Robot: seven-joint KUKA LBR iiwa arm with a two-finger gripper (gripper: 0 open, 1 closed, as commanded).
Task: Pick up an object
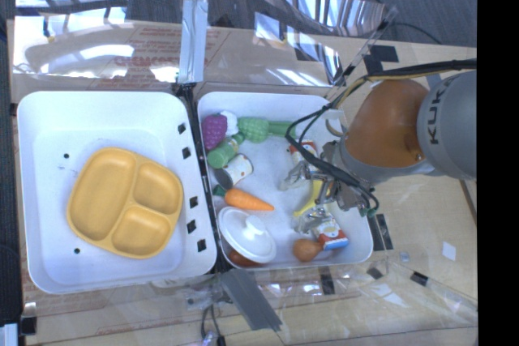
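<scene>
Camera view | bins (32, 174): 2 | yellow tray (124, 202): 1 | carrot (248, 201): 1 | fingers (312, 192): state unclear

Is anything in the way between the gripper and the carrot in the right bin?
Nothing visible does. The gripper hangs over the right bin, and the carrot lies to its left across bare bin floor, the white lidded bowl below that path.

toy carrot (248, 201) flat mid-bin

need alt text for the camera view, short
A grey and orange robot arm reaches from the right into the right bin, its gripper low among toy food: carrot, purple grapes, white lidded bowl. The left bin holds a yellow divided plate.
</scene>
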